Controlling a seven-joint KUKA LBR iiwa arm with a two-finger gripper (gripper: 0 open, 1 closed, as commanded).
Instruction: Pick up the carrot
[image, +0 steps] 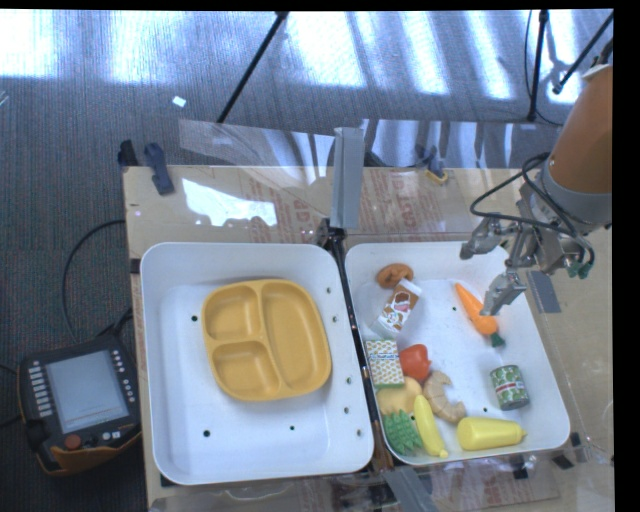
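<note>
Yellow plastic is lying nearest the camera: a squash-shaped toy (490, 433) is resting in the right bin's (552, 395) front corner, well in front of the claw (500, 300). A banana (430, 425) and a green leafy toy (402, 432) are lying to the view's left of it. A small green can (509, 386) is standing upright almost straight in front of the claw, apart from it. A tan knobbly piece (446, 396), a red pepper (415, 360) and a green-and-white box (383, 362) are crowding together in front of the claw and to its left in the view.

The orange carrot (470, 302) is lying slantwise on the bin floor, and the claw is hanging right at its green-tipped end, seeming to touch it there. Most of the carrot is stretching up and to the view's left of the claw. Whether the claw is wide or narrow cannot be told, and the carrot is not showing as lifted.

A small carton (398, 308) is leaning farther left, level with the claw, and a brown round toy (395, 273) is sitting just behind it. Far to the left of the claw, the left bin (175, 440) is holding a yellow divided tray (266, 337). The grey-and-orange arm (585, 140) is rising behind the claw.
</note>
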